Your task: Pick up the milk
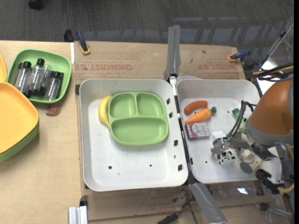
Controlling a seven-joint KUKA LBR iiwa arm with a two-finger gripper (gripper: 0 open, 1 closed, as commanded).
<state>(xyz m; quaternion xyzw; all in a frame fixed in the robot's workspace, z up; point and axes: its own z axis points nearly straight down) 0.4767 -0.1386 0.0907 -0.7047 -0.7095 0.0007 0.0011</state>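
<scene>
from the camera above the bench, the arm (275,115) comes in from the right and bends down into the right bin (219,90), with its gripper (224,149) low over the bin floor near the middle. the metal parts there are small and cluttered, so i cannot tell how the jaws stand, and nothing can be made out between them. the milk (197,130) looks to be the small pink and purple carton lying flat on the bin floor, just left of and a little above the gripper in the picture, close to it but seemingly apart. its long axis runs roughly left to right, nearly square with the bin's sides. a carrot (198,116) lies just above the carton, almost touching its upper edge, and a sausage (195,106) sits above that. the left bin (91,139) holds a green divided plate (138,117) with a banana (103,111) tucked under its left edge. as i read it, the pick is not yet made: the gripper would need to shift left and slightly away from the camera to stand over the carton, and close across its short sides, keeping clear of the carrot.
</scene>
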